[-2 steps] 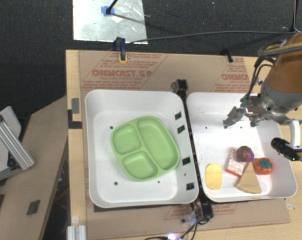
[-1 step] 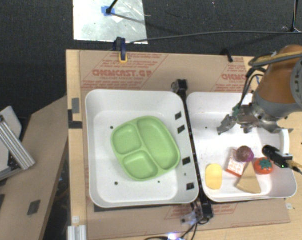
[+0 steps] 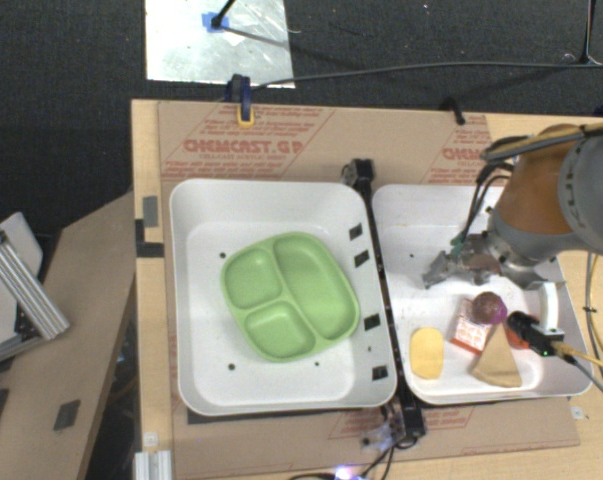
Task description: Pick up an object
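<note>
Yellow and rounded, a small piece [image 3: 427, 353] lay at the near left of the right bin [image 3: 411, 213], clear of its neighbours and looking the easiest pick of four. Just right of it, a red-and-white box [image 3: 468, 334], a purple ball [image 3: 489, 308] and a tan wedge [image 3: 497, 363] crowded together, touching or nearly so. All four appeared to be light, toy-like items. The ball would likely roll away from a glancing pinch and the wedge's sloped faces could slip, while the box offered flat, stiff sides. The yellow piece seemed best taken from above, across its narrow width.

The robot's gripper [image 3: 446, 266] hovered over the bare middle of the same bin, just on the far side of the cluster, with nothing visibly held. Whether it was spread or pressed together could not be told from this angle.

The bin's floor was smooth white plastic with shallow walls, so a nudged item would probably slide rather than stop. Room was ample in the far half of the bin and tight near its right wall. In the left bin [image 3: 196, 208] a green divided plate [image 3: 289, 296] lay alone, and both bins sat on a brown counter [image 3: 144, 158].
</note>
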Controlling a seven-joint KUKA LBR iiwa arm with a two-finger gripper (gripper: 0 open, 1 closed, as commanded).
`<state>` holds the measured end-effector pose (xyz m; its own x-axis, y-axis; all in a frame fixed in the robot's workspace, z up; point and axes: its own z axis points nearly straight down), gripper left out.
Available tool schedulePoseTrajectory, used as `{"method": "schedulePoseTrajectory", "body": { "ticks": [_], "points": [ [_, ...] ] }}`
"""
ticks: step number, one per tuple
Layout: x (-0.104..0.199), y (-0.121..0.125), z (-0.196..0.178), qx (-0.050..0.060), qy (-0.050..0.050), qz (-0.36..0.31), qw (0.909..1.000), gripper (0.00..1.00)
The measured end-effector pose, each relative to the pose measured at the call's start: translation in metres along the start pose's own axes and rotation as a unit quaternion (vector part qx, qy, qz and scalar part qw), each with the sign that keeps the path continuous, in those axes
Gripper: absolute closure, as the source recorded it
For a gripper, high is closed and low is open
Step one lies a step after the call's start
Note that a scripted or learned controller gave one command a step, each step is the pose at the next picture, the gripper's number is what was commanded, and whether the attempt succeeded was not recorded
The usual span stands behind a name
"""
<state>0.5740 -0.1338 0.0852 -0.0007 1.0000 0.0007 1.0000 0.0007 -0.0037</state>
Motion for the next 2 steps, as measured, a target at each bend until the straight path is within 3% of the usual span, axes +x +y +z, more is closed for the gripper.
{"method": "schedulePoseTrajectory", "body": {
  "ticks": [1, 2],
  "points": [
    [0.000, 0.002, -0.014, -0.004, -0.001, 0.000, 1.0000, 1.00],
    [-0.001, 0.013, -0.075, -0.006, -0.001, -0.002, 1.0000, 1.00]
  ]
}}
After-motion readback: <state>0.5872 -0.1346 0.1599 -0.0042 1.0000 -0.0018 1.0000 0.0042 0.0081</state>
